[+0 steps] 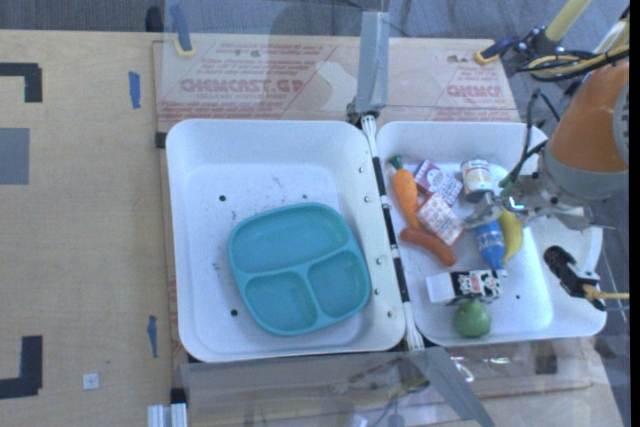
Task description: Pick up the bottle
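The left bin (200,165), far to the gripper's left, holds 1 teal divided plate (299,267) with 3 compartments, lying flat on the bin floor. Across the rims where the 2 bins meet, the right bin (570,310) carries the clutter. Farthest left of the gripper in that bin lies an orange carrot (404,195), and below it a red-orange sausage-like piece (428,243) set at a slant. Between these and the gripper sit 2 small printed packets (436,205), one above the other, touching. Up and a little left of the gripper is a small white cup (478,177) with a yellow label. The gripper (497,211) is down inside the right bin, at the end of the grey arm (590,130) with its orange band reaching in from the right. Whether its fingers are parted or closed cannot be told from this view. The blue bottle (490,243) lies directly below the gripper, its top end right at the tool; a grasp cannot be confirmed. A yellow banana (513,233) lies just right of the bottle, touching it. Further below the gripper are a small black-and-white carton (462,286) and a green apple (472,318)
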`<state>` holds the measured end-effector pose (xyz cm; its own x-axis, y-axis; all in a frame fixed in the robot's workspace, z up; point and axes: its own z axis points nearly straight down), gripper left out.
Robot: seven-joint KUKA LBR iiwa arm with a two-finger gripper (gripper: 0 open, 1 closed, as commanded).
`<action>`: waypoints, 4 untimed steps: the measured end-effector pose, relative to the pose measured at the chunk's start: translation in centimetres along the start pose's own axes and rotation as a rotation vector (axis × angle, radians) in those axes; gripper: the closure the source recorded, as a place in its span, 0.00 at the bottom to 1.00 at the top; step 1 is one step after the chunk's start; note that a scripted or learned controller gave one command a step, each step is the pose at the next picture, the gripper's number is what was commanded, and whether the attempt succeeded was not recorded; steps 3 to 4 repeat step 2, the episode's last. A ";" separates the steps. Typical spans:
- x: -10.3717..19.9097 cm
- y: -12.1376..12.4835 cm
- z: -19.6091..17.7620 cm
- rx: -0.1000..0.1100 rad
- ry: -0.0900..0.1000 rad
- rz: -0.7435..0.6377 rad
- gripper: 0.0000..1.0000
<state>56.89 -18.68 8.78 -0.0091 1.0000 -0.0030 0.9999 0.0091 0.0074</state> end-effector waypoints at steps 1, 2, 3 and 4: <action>-0.2 0.1 -1.1 -0.003 -0.001 0.004 1.00; 3.6 1.3 -11.5 0.006 0.002 0.043 1.00; 3.6 1.3 -11.5 0.006 0.002 0.043 1.00; 3.6 1.3 -11.5 0.006 0.002 0.043 1.00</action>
